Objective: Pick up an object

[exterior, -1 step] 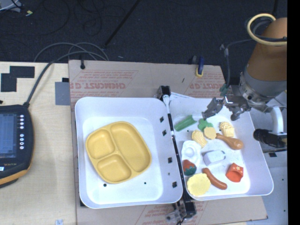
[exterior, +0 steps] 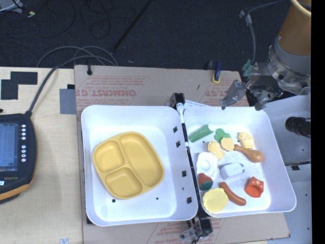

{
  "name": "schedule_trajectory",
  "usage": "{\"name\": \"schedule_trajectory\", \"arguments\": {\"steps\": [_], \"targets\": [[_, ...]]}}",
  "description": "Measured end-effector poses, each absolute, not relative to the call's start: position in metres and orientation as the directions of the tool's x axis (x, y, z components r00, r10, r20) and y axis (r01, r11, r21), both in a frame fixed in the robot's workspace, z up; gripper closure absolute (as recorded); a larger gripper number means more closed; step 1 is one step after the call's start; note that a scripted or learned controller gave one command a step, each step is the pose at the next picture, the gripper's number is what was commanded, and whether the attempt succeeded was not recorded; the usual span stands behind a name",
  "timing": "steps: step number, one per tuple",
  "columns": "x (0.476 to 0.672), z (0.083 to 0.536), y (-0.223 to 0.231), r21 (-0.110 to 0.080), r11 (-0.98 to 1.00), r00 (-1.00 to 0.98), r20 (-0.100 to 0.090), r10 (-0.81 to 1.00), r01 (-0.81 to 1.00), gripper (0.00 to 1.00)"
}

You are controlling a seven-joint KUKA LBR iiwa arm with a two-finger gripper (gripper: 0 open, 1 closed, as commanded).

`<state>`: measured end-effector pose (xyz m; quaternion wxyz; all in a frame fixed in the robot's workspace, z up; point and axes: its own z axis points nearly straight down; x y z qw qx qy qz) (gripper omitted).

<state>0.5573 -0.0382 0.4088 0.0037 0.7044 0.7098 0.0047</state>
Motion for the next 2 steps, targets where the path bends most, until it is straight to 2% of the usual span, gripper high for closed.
{"name": "schedule_trajectory", "arguments": {"steps": [1, 2], "targets": [[0.557, 0.410, -0.041, -0.004, 0.004, -0.004, 0.000, 1.000, 1.000, 1.00], [0.534, 0.399, 0.008, -0.005, 0.004, -0.004, 0.001, 1.000, 1.000, 1.00]]}}
